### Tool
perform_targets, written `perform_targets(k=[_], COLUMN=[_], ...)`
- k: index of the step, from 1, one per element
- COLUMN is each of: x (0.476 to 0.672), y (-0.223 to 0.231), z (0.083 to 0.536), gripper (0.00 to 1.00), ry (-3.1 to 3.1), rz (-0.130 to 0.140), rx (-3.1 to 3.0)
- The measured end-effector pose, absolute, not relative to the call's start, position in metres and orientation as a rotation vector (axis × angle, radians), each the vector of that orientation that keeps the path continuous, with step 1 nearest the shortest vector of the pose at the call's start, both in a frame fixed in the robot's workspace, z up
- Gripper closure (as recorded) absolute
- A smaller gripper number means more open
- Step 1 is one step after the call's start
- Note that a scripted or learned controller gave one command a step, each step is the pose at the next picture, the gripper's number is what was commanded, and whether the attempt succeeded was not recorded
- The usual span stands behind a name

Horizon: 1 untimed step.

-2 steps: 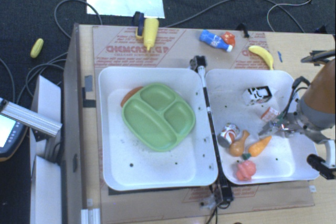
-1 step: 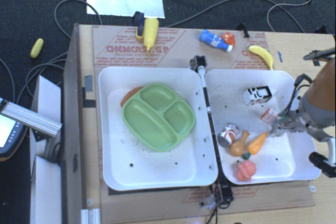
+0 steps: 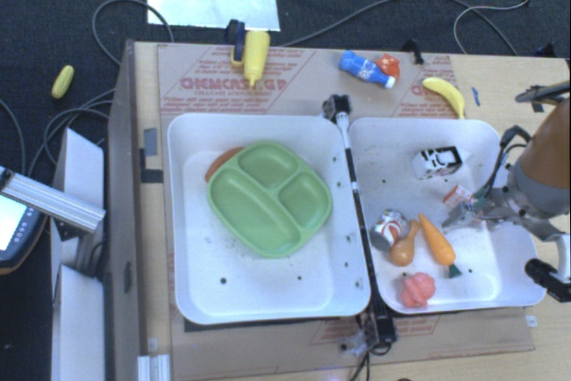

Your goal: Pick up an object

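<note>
Green divided plate (image 3: pixel 269 198), orange carrot (image 3: pixel 437 240), pink toy (image 3: pixel 417 289), yellow banana (image 3: pixel 444 93), white bins (image 3: pixel 192 281)

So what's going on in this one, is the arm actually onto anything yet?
The arm reaches in from the right, and its gripper sits low in the right bin, just right of the carrot. No object shows between its fingers, so nothing is visibly picked up. A can, a pink toy and a black-and-white item lie nearby. The left bin holds a green divided plate.
</note>
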<state>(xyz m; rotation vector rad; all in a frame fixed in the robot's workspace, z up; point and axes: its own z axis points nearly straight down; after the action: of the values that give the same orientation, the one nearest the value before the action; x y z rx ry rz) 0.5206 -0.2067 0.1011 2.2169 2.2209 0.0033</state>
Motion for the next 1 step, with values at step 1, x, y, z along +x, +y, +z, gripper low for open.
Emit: perform_targets(k=[1], x=[0.4908], y=[-0.1246], z=[0.0932], gripper=[0.0], ry=[2.227], rz=[0.002], rx=[2.217])
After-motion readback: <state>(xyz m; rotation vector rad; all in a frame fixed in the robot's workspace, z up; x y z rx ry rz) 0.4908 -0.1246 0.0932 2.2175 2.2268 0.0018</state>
